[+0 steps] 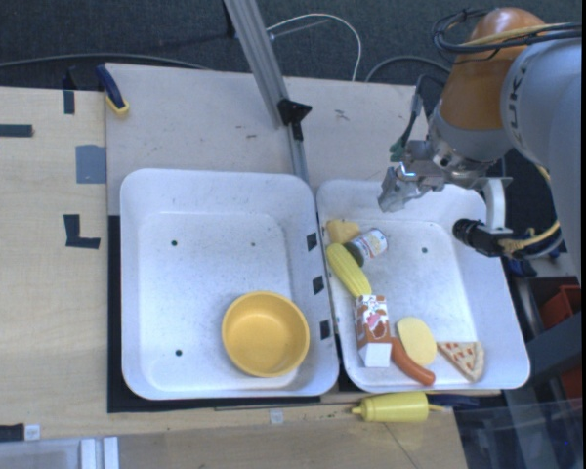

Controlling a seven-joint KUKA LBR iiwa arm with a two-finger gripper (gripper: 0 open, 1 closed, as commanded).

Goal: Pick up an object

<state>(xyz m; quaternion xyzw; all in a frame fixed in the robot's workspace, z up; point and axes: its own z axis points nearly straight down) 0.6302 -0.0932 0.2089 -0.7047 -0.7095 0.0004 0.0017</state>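
Nearest the lens, a yellow mustard bottle (395,407) lies on its side on the bench just outside the front rim of the right bin (447,277), at about 6 o'clock in the frame.

Up at 2 o'clock, the gripper (397,191) hangs over the back rim of that bin, with nothing visibly between its fingers; whether they are spread or closed cannot be made out at this angle. Behind it rises the grey arm (542,86) with its orange band (474,66), reaching in from 3 o'clock.

Closest below the gripper, toward 7 o'clock from it, a small jar (369,244) lies tipped beside a yellow scrap (340,230) at the bin's back left corner. A toy corn cob (349,270) runs diagonally along the left wall, touching or nearly touching the jar. Farther forward sit a red-and-white carton (373,330), a yellow disc (416,340), a sausage (412,363) and a pizza slice (462,359), crowded together at the front of the bin.

The left bin (176,213) holds a yellow bowl (265,333) near its front right corner.

With no object yet taken, the jar looks the handiest target: likely light, rigid and smooth, and prone to roll, so a grip across its round body, away from the cap, seems safest. The corn cob, probably hard plastic with a ridged surface, would take a pinch across its middle, though the bin wall beside it leaves little room for a finger.
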